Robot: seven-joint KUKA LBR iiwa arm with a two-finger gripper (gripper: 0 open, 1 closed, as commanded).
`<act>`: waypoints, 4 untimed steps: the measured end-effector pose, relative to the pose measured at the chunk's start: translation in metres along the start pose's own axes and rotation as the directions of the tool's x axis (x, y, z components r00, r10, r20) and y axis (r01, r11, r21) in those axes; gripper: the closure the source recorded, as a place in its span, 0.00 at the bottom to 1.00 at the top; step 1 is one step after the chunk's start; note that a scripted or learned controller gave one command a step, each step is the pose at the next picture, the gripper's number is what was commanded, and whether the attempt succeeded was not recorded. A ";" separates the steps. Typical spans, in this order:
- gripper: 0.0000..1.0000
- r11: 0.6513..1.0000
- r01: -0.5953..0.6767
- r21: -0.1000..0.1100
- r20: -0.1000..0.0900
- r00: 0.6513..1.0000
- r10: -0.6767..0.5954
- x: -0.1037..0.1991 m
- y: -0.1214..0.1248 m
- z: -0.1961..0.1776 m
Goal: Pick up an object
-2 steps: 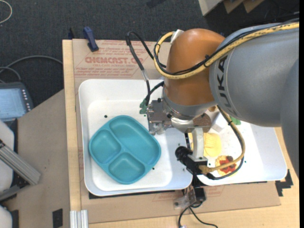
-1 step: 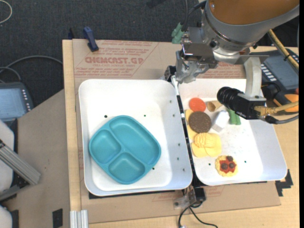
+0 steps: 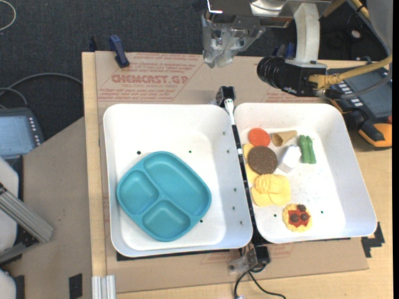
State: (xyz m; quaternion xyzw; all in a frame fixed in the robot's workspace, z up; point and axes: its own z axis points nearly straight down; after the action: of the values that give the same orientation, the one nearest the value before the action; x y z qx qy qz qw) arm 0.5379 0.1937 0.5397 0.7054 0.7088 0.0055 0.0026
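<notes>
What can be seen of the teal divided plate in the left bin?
The teal, smooth plastic-looking divided plate is a rounded rectangle with three compartments: two smaller ones and one larger, split by raised ridges. It lies flat, right side up, turned at an angle, in the near-left part of the left shallow white bin. Nothing lies in it, and only the bin floor touches it.

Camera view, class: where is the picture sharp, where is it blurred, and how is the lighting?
Camera view: teal tray and toy foods look sharp under even, soft light with faint shadows; the gripper at the top is slightly blurred; no strong glare on the white bins.
</notes>
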 end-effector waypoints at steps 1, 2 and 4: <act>1.00 1.000 -0.002 0.006 0.002 1.000 0.002 -0.002 -0.001 -0.006; 1.00 1.000 -0.006 0.018 0.006 1.000 0.006 0.010 0.035 0.174; 1.00 1.000 -0.002 0.004 0.002 1.000 0.002 0.032 0.041 0.004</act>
State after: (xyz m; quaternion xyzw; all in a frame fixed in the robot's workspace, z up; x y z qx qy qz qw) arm 0.5783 0.2262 0.5366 0.7063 0.7079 0.0033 0.0019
